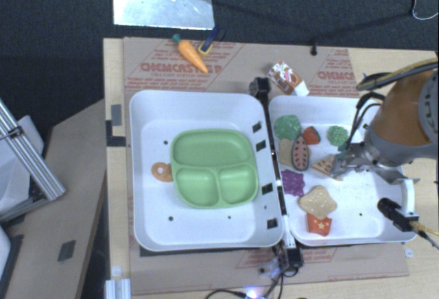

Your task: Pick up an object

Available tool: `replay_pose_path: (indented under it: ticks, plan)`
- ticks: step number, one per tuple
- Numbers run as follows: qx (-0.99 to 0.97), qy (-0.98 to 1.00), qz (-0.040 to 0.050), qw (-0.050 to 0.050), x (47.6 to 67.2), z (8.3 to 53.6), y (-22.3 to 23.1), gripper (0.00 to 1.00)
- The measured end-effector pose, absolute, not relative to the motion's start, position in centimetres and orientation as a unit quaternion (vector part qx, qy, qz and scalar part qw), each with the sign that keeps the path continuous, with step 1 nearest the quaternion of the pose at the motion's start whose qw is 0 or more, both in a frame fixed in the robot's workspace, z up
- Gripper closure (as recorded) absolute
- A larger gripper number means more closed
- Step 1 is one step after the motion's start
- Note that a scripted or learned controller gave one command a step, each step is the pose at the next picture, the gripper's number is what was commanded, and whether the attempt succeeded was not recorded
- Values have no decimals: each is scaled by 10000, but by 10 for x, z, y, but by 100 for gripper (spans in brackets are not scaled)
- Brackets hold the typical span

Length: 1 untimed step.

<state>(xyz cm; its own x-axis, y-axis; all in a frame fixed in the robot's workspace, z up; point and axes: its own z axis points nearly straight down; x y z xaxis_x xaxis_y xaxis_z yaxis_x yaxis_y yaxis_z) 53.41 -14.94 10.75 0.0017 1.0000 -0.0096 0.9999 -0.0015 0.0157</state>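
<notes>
Camera view: end effector (pixel 341 166) at pizza slice (pixel 324 166).

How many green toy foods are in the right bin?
2: a larger leafy one near the bin's top-left corner, and a smaller broccoli-like one to its right, close to the pincer. The arm may hide others.

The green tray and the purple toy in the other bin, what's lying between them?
In the camera view, between the green tray and the purple toy lie only the bins' adjoining white walls with black clips.
</notes>
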Motion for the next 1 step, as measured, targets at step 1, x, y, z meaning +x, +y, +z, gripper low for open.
replay_pose_path:
  ticks: [1]
  plan:
    - [7055,7087,19,33,546,165,-150,100]
